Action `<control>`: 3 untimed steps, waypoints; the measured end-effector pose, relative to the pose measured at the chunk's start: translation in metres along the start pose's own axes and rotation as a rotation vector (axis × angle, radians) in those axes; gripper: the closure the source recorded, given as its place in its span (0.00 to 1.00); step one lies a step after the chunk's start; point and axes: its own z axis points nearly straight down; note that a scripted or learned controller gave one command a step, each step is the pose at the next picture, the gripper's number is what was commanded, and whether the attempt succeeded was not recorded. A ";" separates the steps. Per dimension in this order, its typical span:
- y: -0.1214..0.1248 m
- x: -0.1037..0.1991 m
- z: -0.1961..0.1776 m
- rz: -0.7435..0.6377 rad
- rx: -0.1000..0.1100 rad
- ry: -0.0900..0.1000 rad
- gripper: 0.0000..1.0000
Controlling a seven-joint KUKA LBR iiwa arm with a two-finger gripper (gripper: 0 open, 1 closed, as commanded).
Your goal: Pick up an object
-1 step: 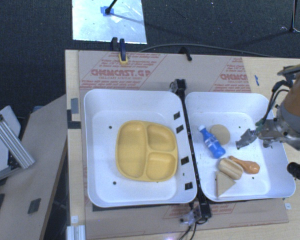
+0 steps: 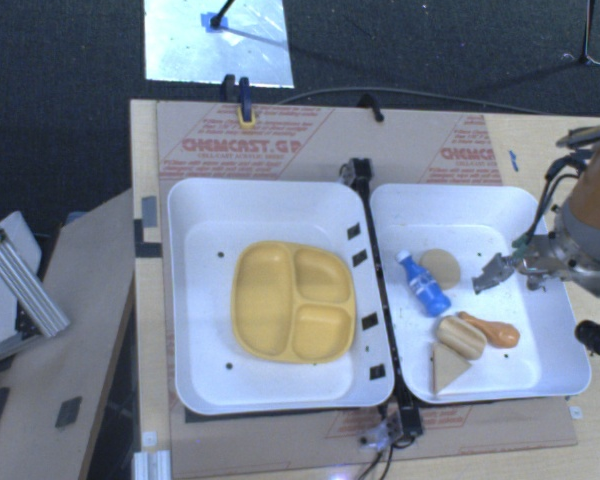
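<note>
Wooden bench holds two white bins; left of the gripper, whose state I cannot tell, lie one blue bottle and one yellow plate.

- Yellow plastic divided plate in the white left bin
- Blue plastic bottle with white cap
- Round tan disc
- Orange-brown toy drumstick
- Brown cardboard sheet, red lettering
</note>
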 end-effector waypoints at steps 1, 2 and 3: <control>0.002 -0.005 0.043 0.002 0.002 0.000 0.00; -0.008 -0.009 0.093 0.003 0.003 0.001 0.00; -0.007 -0.009 0.103 0.002 -0.001 0.000 0.00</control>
